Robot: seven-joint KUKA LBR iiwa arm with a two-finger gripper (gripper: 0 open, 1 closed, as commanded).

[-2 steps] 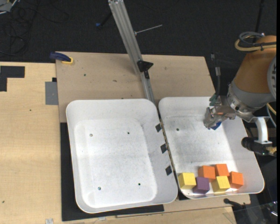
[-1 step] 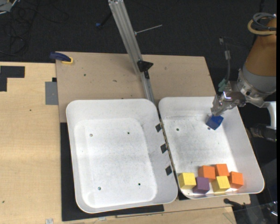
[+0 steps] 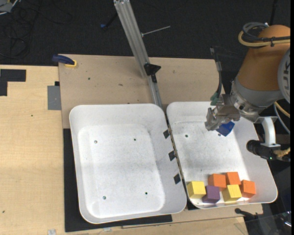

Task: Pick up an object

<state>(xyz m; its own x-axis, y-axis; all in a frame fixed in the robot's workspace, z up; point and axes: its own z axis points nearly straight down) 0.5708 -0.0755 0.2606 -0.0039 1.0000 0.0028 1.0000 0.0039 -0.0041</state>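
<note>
**Blue block at the pincer's tip, above the right bin**

A small blue block [image 3: 227,128] showed just under and to the right of the pincer [image 3: 218,120], over the upper part of the right bin [image 3: 269,180]. It sat tight against the lower edge of the metal fingers, but the camera's slant hid whether it was clamped between them or merely lying on the bin floor behind them. How wide the pincer stood could not be told either: the fingers merged into 1 grey mass.

The relation that mattered was this closeness. The block lay touching or nearly touching the tip, on its lower-right side, with no clear long axis to it; it read as a squat cube. If it was not held, only a very slight shift toward that side would be called for.

Well apart, in the near corner of the same bin, lay a cluster of 6 blocks: 2 yellow blocks [image 3: 196,188], 3 orange blocks [image 3: 217,180] and 1 purple block [image 3: 212,194], packed touching one another. The left bin [image 3: 78,131] sat beside it on the desk [image 3: 103,77], with a slanted aluminium rail [image 3: 132,31] rising behind the 2 bins. The arm [image 3: 262,67] reached in from the right.
</note>
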